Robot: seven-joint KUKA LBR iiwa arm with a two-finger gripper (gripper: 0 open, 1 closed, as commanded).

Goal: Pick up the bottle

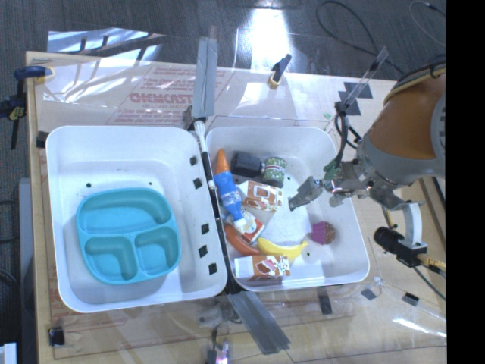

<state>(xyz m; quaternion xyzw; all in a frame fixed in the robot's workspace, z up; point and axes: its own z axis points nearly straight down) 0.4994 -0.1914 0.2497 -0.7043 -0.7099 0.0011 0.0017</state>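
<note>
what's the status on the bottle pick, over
Gripper over the right bin, nothing between its fingers. Bottle lies untouched along the bin's left wall. Banana and snack packet crowd beside it.

Robot lab, taped bench [318,97], cables [356,14]

- We see a dark carpeted floor [114,2] beyond the bench.
- Bright light glares [267,23] off the clear sheet covering the wooden benchtop [151,89].
- Black cables [356,14] loop across the floor.
</note>
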